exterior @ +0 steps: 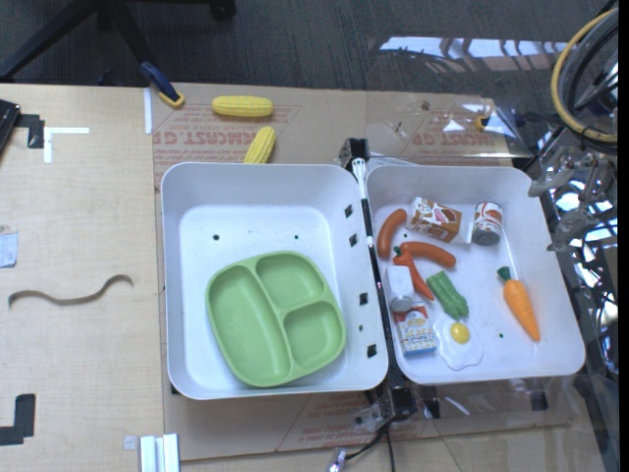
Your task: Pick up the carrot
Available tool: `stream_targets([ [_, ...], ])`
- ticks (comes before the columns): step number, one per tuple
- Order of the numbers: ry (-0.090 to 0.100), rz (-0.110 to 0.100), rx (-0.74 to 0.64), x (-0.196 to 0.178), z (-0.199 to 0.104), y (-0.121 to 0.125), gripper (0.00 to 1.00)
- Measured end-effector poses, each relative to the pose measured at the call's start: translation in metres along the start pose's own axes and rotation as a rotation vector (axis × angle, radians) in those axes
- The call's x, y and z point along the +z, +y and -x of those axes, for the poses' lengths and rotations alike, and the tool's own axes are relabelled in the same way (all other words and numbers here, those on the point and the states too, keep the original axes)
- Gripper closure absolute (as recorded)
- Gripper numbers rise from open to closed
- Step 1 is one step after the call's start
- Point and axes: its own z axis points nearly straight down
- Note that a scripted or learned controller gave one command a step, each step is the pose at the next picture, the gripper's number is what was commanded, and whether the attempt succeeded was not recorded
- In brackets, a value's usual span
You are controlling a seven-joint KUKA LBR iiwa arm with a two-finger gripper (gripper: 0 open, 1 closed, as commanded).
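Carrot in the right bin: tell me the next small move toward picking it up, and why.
Probably bring the gripper in over the carrot before descending. The carrot lies flat near the right wall of the right bin, apart from the fried egg and green vegetable, leaving room around it to descend.

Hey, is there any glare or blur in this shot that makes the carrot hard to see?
Camera view: the carrot is sharp and evenly lit in the right bin; glare sits on the clear sheet behind it; the right edge past the bin is cluttered and murky.
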Motion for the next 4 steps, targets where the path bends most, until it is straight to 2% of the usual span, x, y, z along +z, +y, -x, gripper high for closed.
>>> stream_targets([
  [1,0.002,0.001,-0.069,0.123,-0.097,0.003,0.00],
  [2,0.002,0.002,-0.161,0.178,-0.100,-0.002,0.00],
  [3,-0.004,-0.001,-0.166,0.168,-0.097,-0.001,1.00],
  [4,-0.004,-0.001,-0.166,0.168,-0.097,-0.001,0.00],
])
